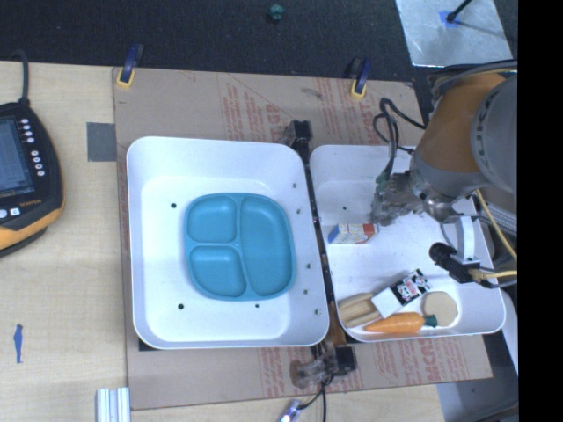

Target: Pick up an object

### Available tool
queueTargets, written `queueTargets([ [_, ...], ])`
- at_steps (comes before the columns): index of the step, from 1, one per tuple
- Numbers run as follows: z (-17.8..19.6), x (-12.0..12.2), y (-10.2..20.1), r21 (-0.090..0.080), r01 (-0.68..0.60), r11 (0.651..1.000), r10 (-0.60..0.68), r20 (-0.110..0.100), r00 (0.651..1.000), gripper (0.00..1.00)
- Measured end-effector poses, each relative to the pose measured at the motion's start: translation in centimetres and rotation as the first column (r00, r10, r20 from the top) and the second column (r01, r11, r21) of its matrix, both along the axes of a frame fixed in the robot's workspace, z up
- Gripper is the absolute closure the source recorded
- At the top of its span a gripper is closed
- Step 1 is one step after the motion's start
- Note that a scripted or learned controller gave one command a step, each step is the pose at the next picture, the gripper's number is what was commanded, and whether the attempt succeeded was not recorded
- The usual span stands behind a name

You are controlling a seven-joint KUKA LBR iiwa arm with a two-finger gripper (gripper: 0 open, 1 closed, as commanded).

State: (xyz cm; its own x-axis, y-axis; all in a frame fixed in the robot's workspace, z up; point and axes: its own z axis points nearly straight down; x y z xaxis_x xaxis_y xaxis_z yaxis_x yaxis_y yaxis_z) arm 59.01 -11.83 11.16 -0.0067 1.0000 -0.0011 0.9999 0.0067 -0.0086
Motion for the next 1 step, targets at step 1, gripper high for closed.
queueTargets([
  [1, -0.01, 0.0, 0.01, 0.0, 0.0, 1.0, 0.0, 0.0, 1.0, 0.0],
])
